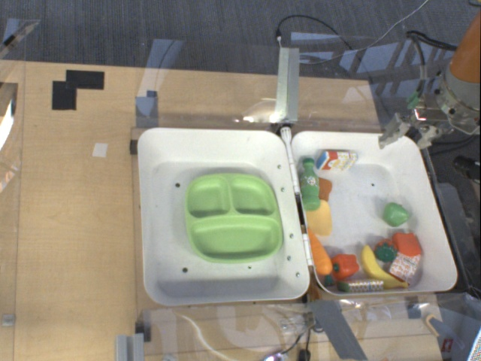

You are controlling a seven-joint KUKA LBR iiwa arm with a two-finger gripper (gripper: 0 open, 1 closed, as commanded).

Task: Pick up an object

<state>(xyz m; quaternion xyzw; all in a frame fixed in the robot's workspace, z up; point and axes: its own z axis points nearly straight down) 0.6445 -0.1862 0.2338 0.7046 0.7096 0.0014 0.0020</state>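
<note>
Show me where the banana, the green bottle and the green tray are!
banana (377, 266): camera view, on the middle of its yellow curve.
green bottle (309, 189): camera view, on its body below the white cap.
green tray (234, 216): camera view, on the ridge between its three compartments.

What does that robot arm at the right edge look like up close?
Little of it is in frame. The arm has an orange band above a grey wrist, ending in a pale metallic gripper with small green and red spots on its body. Dark cables trail behind it.
</note>
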